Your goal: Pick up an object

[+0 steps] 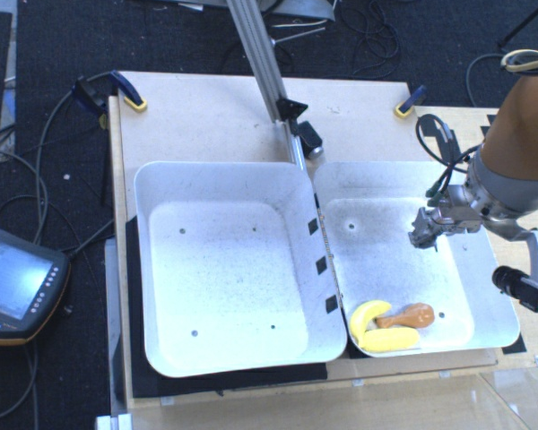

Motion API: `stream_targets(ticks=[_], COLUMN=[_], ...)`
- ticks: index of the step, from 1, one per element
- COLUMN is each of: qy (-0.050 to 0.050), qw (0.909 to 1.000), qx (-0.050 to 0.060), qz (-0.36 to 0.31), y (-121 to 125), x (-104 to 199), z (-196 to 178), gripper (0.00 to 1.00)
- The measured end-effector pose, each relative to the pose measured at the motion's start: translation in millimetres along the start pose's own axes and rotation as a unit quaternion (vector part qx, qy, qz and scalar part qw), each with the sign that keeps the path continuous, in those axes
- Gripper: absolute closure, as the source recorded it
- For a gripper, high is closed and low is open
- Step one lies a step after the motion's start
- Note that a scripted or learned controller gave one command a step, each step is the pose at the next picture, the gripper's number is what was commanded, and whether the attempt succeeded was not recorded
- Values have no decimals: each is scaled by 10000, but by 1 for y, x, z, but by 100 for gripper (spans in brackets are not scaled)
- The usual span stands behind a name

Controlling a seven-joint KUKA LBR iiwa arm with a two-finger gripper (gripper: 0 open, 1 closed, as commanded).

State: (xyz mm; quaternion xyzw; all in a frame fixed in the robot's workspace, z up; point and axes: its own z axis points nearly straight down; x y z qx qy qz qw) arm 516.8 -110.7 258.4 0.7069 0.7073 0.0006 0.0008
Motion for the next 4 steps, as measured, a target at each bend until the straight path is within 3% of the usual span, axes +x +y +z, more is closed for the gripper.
stream_targets(ticks=[3, 4], qy=[5, 5], qw=[10000, 10000], qx=[18, 13], qz=[-19, -18], y=[57, 63], x=[155, 203], z=[9, 12], gripper=[100, 100])
